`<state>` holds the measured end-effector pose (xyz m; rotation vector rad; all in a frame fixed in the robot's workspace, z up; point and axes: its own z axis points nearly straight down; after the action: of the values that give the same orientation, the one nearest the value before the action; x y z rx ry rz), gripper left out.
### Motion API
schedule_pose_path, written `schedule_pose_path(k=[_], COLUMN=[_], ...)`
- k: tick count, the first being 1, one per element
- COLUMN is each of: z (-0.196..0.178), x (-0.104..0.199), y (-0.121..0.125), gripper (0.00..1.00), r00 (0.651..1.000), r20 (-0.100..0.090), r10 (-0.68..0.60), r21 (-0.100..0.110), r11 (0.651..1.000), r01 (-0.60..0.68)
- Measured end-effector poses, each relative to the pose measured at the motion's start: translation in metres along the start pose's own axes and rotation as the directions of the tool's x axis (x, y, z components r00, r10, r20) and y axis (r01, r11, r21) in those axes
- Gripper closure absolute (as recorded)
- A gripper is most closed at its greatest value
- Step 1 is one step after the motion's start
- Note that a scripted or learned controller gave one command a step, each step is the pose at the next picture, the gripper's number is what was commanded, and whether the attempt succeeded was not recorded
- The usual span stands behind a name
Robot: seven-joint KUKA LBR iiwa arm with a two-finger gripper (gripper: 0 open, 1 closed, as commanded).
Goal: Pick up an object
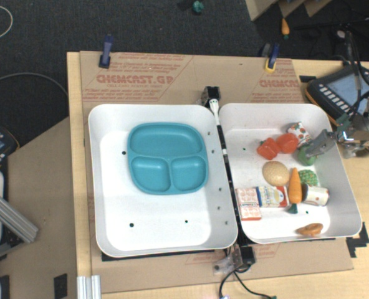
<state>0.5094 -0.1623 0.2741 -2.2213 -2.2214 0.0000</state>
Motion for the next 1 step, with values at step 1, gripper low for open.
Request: schedule_pose_path(k=[1], z=[0.1853], x=[-0.0059], y=[0.0300], gripper=[0.00], r00=[1.000], r20=[-0.001], r10=[-0.002], r21=[0.002], r11=[1.000], r01=[0.002])
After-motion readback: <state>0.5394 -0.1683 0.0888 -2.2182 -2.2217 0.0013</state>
